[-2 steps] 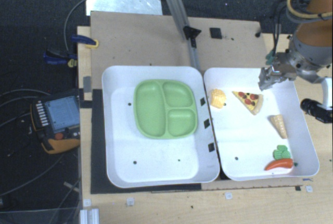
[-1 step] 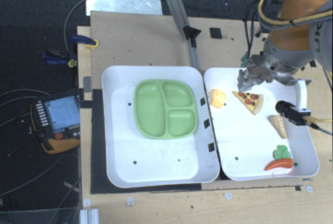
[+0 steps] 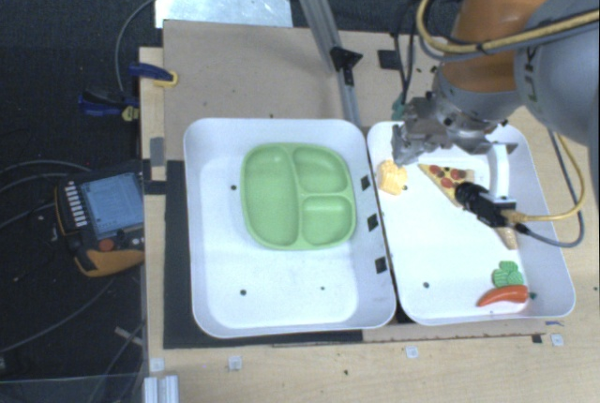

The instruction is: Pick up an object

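Observation:
In the right white bin lie a small yellow object near its left wall, a pizza slice toy in the upper middle, and a red-and-green vegetable toy at the lower right. My gripper hangs low over the bin's upper left, just above the yellow object and left of the pizza slice. The wrist hides the fingertips. Nothing shows between them.
The left white bin holds a green divided plate. A slanted metal pole crosses behind the bins. Cables and a hand-held controller lie left of the bench.

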Tool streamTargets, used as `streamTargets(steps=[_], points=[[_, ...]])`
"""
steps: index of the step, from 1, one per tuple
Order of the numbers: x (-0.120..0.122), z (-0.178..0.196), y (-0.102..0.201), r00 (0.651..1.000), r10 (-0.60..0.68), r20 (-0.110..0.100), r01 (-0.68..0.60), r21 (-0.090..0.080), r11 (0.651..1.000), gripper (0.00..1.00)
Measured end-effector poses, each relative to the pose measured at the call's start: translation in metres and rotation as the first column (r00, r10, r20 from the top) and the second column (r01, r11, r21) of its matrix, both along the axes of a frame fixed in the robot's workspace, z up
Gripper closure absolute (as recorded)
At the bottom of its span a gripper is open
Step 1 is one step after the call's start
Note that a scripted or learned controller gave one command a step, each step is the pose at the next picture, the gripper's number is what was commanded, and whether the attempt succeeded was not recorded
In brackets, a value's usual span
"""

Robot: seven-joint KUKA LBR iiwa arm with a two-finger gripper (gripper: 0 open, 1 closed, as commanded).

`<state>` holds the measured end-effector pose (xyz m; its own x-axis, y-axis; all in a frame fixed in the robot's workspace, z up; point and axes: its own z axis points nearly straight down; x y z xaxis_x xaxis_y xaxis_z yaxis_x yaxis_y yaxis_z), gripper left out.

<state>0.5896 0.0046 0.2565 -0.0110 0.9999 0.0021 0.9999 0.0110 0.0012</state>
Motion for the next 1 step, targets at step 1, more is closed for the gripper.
streamTargets(steps=[1], points=[[-0.0004,0.0006,0.0515,1.0,-0.002,0.001,0.002,0.0,1.0,1.0]])
